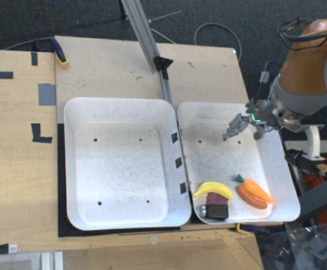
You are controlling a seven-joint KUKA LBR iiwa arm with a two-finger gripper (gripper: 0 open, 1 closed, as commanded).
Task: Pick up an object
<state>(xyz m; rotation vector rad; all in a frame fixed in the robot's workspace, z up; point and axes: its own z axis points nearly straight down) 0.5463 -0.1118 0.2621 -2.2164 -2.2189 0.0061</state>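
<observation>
In the right bin point(208, 117), along its near edge, lie a yellow banana point(213, 189), a purple piece point(214, 198) just under it, a black block point(217, 211) and an orange carrot point(254, 194) with a green stem. My gripper point(235, 127) hangs over the far right part of that bin, well above and behind these objects. Its fingers point(231, 131) point down to the left with nothing between them. The grey arm with the orange band reaches in from the right.
The left bin point(118, 162) sits beside the right one, with black clips on the shared wall. A metal pole point(144, 30) slants in from the top toward the bins' junction. Cables lie on the dark floor behind the bench.
</observation>
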